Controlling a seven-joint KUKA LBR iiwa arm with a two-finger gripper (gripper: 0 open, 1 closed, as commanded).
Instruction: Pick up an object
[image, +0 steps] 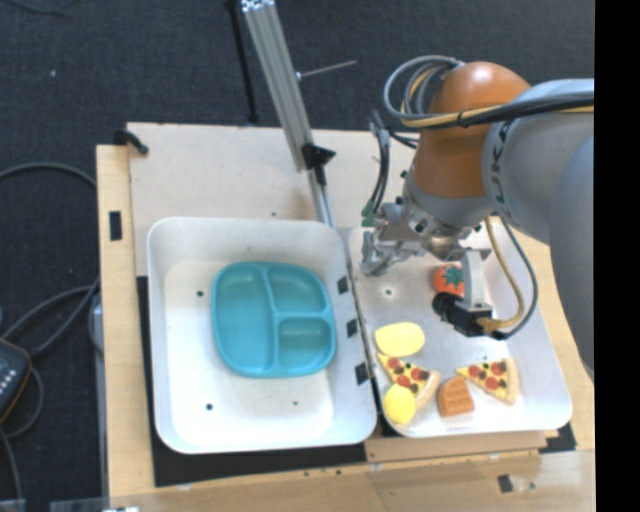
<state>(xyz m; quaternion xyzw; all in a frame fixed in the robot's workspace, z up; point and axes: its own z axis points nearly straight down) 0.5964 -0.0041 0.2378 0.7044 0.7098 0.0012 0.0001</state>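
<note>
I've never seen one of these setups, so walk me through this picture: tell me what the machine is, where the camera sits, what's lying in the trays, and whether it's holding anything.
The camera is fixed above a bench and looks down at a slant. The big grey and orange shape at the upper right is a robot arm; at its tip sits the gripper, the part meant to grasp things. It hangs over the far left corner of the right bin, and nothing can be seen between its fingers.

Two shallow white bins sit side by side. The left bin holds a teal divided plate. The right bin holds toy food: two pizza slices, two yellow pieces, an orange piece, and a red-orange piece partly hidden by the arm's black parts.
</note>
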